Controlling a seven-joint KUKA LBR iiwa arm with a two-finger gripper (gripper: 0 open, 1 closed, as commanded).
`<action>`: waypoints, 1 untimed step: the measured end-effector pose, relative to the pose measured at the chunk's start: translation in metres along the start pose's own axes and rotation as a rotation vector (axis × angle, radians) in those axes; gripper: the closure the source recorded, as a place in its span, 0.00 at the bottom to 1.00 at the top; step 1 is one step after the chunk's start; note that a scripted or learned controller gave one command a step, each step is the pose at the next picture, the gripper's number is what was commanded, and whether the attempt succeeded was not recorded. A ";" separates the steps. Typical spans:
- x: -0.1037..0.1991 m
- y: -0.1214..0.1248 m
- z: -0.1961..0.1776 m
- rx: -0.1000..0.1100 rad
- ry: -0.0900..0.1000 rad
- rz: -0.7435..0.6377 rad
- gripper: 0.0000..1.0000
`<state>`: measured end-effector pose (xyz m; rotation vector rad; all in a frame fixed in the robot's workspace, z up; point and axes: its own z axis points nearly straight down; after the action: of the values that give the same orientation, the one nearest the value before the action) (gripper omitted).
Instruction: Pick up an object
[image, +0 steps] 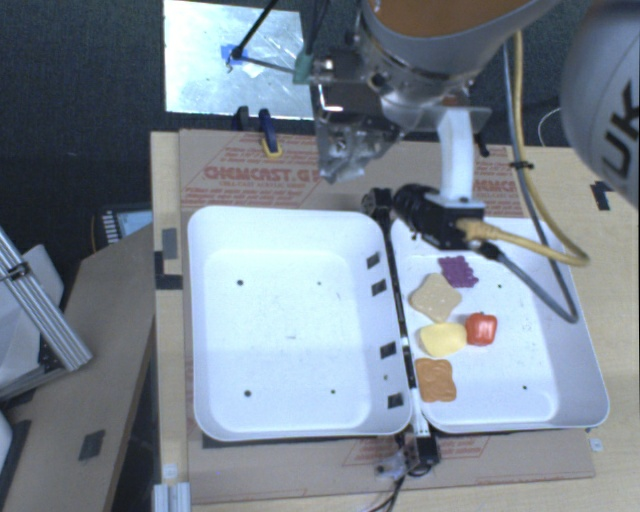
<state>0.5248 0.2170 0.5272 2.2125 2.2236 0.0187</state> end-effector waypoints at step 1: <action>0.017 0.008 0.036 0.013 -0.005 -0.001 1.00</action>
<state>0.5332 0.2347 0.4913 2.2149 2.2293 -0.0016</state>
